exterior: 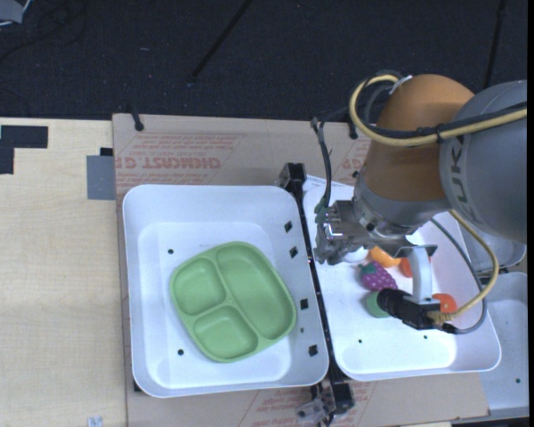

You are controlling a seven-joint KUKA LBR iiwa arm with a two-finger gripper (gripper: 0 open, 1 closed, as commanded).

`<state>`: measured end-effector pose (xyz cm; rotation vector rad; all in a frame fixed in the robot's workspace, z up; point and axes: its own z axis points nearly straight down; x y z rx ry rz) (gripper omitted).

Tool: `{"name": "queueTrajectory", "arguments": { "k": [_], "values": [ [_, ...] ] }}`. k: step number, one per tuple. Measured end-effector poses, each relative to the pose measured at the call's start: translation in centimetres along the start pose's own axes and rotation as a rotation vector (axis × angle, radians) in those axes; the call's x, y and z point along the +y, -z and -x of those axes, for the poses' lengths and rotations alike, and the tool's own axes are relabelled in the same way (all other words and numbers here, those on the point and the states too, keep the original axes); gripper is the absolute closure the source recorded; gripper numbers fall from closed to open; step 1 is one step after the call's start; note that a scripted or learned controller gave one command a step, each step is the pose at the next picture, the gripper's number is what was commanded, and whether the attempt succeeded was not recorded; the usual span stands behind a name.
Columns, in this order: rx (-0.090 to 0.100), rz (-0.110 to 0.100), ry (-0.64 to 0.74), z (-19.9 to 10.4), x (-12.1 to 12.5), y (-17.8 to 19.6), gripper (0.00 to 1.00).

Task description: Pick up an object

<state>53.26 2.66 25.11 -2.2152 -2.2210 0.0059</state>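
A pale wooden bench (pixel 44 265) carries two shallow white bins. The left bin (pixel 151 238) holds a green divided plastic plate (pixel 231 301). I hang my pincer (pixel 338 238) low over the right bin (pixel 409 354), near the purple grape-like toy (pixel 377 277), ready to grab; its grip I cannot tell.

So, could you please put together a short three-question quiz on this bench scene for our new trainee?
1. True or false: the green divided plate lies in the left bin.
2. How many compartments does the plate have?
3. The purple toy lies: A) on the plate, B) in the right bin under the arm, C) on the wooden bench.

Key: 1 true; 2 three; 3 B.
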Motion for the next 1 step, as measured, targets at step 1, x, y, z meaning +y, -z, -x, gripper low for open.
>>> {"name": "queueTrajectory", "arguments": {
  "k": [1],
  "values": [
    [0.0,0.002,0.001,-4.52,0.53,-0.07,1.0]
  ]
}}
